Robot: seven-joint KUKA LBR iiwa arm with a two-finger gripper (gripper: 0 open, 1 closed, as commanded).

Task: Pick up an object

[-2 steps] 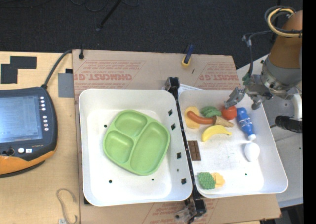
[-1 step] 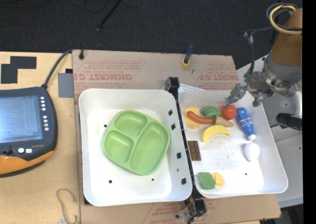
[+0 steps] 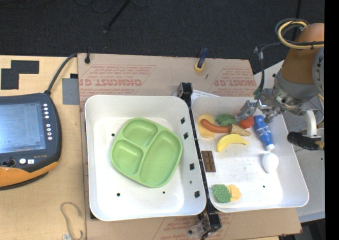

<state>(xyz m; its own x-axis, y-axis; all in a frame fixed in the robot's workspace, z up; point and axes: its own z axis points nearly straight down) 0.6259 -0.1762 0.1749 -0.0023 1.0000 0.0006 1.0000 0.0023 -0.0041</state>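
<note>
Nearest the front edge of the right bin (image 3: 296, 194), at about six o'clock in it, lies a green bumpy toy (image 3: 222, 193) with a yellow piece (image 3: 234, 193) touching its right side. Further in, a white egg (image 3: 269, 162) sits toward the bin's four o'clock, and a small brown block (image 3: 208, 161) lies close to the divider between the bins. Beyond these a banana (image 3: 231, 142) curves in the middle of the bin, with a hot dog (image 3: 211, 126) just past it at its ten o'clock and a leafy green piece (image 3: 226, 120) beside that. A blue bottle (image 3: 263, 132) lies tilted at the banana's two o'clock, and a small red thing (image 3: 246, 123) sits between the greens and the bottle.

The end effector (image 3: 256, 107) hangs at the far side of this bin, at about one o'clock, directly above the red thing and the bottle's far end; I cannot tell how it is set, and nothing is visibly held.

The left bin (image 3: 100, 191) holds a green divided plate (image 3: 146, 151). On the tabletop (image 3: 32, 191) at nine o'clock rests a control pendant (image 3: 26, 137).
</note>
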